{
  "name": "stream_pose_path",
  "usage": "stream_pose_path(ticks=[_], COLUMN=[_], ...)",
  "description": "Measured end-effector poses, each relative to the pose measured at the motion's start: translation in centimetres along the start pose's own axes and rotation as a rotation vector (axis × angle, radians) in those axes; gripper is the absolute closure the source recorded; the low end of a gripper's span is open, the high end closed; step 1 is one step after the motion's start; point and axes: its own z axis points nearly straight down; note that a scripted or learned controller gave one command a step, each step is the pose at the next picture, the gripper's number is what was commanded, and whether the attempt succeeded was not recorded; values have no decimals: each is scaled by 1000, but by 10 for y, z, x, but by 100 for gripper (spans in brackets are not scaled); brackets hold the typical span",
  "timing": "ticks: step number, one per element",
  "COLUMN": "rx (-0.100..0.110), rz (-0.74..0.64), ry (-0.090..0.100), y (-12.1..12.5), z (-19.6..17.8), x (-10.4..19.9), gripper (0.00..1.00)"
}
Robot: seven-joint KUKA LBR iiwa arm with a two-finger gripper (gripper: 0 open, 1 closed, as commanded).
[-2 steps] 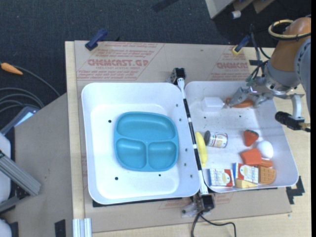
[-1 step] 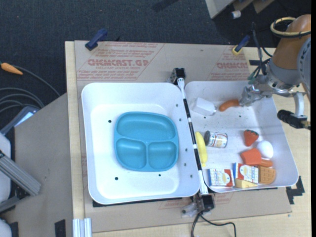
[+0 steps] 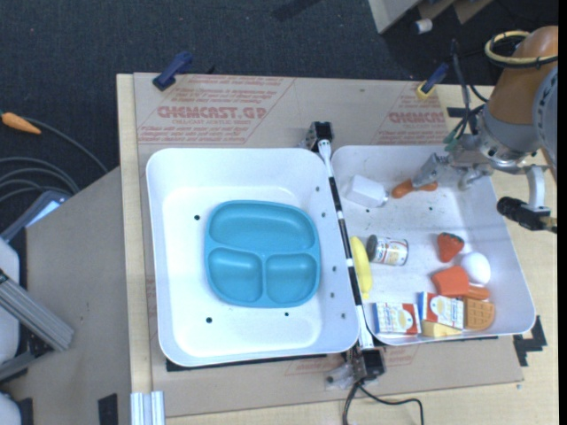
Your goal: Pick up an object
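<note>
Reach step, grasp unconfirmed. Pincer (image 3: 431,173) low in right bin (image 3: 514,277), far corner, tip touching or just beside a small carrot (image 3: 404,188). Cannot tell whether it is clenched or released. Next: settle over carrot, close, lift straight.

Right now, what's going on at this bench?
A grey and orange arm reaches in from the right over the right-hand bin, with its gripper low at the back of that bin, right beside a small orange carrot-like toy. I can't tell whether it grips it. Other play-food pieces lie in the same bin. The left bin holds a blue divided plate.
</note>
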Motion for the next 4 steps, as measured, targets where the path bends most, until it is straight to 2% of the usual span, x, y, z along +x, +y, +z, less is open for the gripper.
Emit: stream_pose_path(ticks=[1, 2, 3, 4], rx=[-3, -2, -28, -29], rz=[-1, -1, 8, 6], ry=[-2, -2, -18, -19], y=[1, 1, 4, 4], z=[-11, -11, 5, -5], x=[0, 0, 32, 32], gripper=[100, 0, 0, 100])
